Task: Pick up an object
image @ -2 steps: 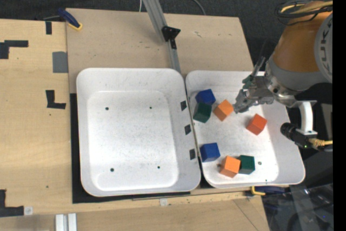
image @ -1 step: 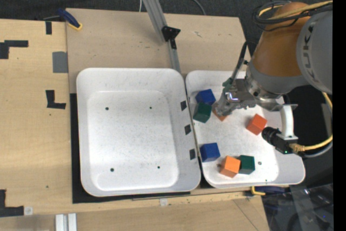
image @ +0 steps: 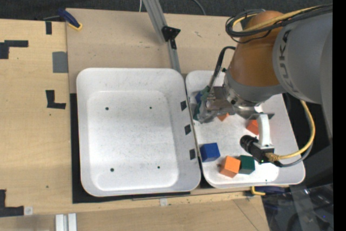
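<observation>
While bent low, claw [image: 204,108] in right bin [image: 286,170]

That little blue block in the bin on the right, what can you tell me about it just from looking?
The blue block is a small cube of plain, solid colour, with a lighter top face and darker sides; it looks like painted wood or plastic. It sits flat on the floor of the right white bin, close to that bin's left wall. Nothing touches it: an orange block lies to its right with a gap between, and the arm's pincer is above it in the picture, apart from it.
</observation>
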